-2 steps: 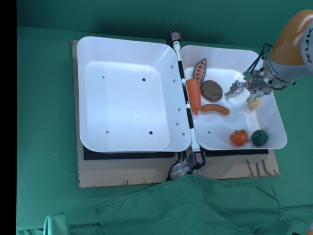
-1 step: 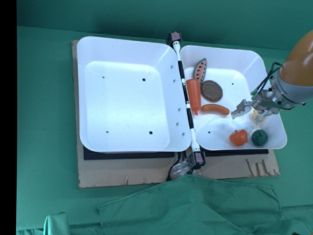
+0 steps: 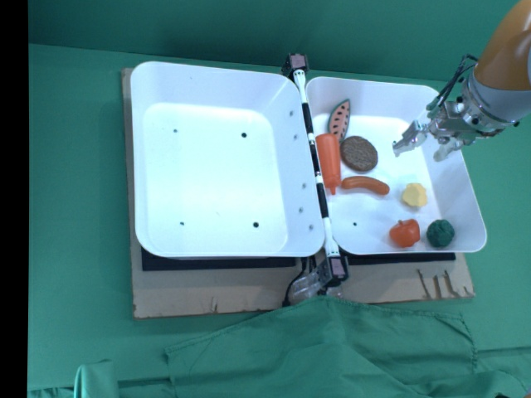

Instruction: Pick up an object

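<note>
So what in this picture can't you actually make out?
- Arm: cut off by the camera view's right edge.
- Gripper: too small to tell whether it holds anything.
- Metal piece below the bins: partly under the green cloth.
- Left bin's dark dots: too small to identify.

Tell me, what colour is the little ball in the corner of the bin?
Dark green, the ball beside the red-orange piece, in the camera view.

Two white bins (image 3: 217,81) (image 3: 465,222). Left of the gripper (image 3: 425,142): one watermelon slice (image 3: 339,119), one carrot (image 3: 328,161), one burger patty (image 3: 358,153), one sausage (image 3: 365,186). Below it: one yellow piece (image 3: 414,195), one tomato (image 3: 404,234), one green ball (image 3: 440,233).
</note>
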`<state>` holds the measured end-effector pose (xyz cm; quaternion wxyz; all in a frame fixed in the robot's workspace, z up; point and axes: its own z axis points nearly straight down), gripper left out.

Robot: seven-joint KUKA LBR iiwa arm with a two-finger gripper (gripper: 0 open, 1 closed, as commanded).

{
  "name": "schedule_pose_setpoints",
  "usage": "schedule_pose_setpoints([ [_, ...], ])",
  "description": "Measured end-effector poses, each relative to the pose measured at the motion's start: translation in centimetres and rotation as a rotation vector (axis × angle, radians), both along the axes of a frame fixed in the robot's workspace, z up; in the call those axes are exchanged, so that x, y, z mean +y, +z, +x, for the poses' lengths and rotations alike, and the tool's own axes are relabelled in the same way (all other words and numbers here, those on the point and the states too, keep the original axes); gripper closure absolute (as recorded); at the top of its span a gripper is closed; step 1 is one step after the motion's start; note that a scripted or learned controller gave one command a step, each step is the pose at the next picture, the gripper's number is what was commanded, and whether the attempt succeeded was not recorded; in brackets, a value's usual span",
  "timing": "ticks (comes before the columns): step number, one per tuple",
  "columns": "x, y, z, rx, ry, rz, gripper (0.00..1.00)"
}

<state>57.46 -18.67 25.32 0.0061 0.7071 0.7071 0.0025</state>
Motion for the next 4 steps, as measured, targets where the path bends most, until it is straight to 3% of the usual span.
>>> schedule_pose_setpoints([
  [1,-0.2,1.1,-0.2,-0.001,-0.006,-0.001,1.0],
  [2,-0.2,1.0,-0.2,0.001,-0.006,-0.001,0.0],
  [3,-0.1,5.1,-4.2,0.004,-0.005,0.001,0.0],
  [4,-0.1,-4.6,-7.8,0.019,-0.007,0.006,0.0],
])
